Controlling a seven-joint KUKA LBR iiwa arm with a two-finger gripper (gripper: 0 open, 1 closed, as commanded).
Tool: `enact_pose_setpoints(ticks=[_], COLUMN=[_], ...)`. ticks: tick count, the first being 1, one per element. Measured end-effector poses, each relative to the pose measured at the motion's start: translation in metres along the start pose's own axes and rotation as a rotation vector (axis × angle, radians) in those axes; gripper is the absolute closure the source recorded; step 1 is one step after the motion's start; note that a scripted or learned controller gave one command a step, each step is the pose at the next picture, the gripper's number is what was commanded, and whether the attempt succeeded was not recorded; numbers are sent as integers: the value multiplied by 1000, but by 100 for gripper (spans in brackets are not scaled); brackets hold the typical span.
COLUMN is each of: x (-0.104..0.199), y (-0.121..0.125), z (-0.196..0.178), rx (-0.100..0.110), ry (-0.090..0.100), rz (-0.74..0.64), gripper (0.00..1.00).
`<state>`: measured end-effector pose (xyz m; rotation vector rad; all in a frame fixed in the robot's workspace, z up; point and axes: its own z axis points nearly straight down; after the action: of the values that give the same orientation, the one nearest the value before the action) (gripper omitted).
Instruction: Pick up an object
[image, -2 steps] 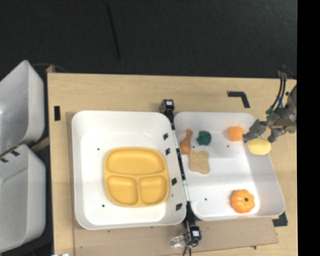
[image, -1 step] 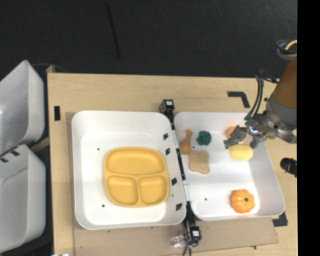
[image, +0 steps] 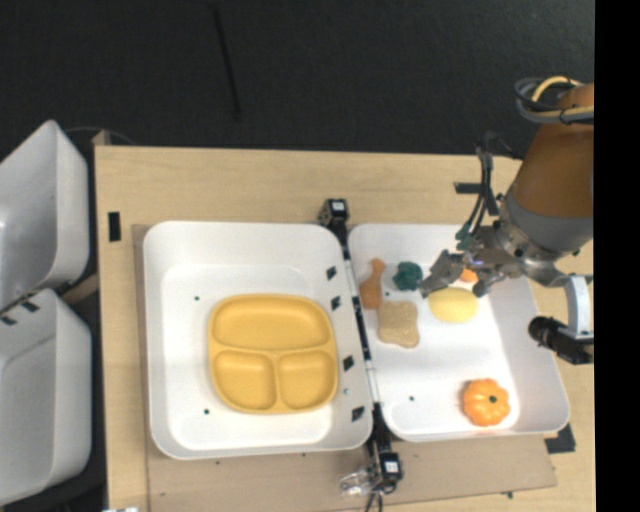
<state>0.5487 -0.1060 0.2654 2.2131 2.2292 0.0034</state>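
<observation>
The right bin (image: 520, 395) holds several small things: a yellow lemon-like piece (image: 454, 306), a tan bread-shaped piece (image: 398, 323), an orange carrot-like piece (image: 371, 284), a dark green piece (image: 407, 275) and an orange pumpkin (image: 485, 401). My gripper (image: 452, 276) hangs just above the lemon's upper edge, at the end of the arm (image: 548, 195) coming from the right. Its fingers (image: 441, 270) look spread, with nothing seen between them.
The left bin (image: 170, 300) holds a yellow divided plate (image: 272, 352). Black clips run along the wall between the two bins (image: 355, 330). White bulky shapes (image: 35, 230) stand at the far left beside the bench.
</observation>
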Motion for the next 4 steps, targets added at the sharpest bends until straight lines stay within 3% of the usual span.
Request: enact_pose_setpoints(ticks=[3, 4], x=[147, 192], y=[-36, -36], z=[26, 19], rx=[3, 1], ry=[0, 0], rz=[0, 0], gripper=[100, 100])
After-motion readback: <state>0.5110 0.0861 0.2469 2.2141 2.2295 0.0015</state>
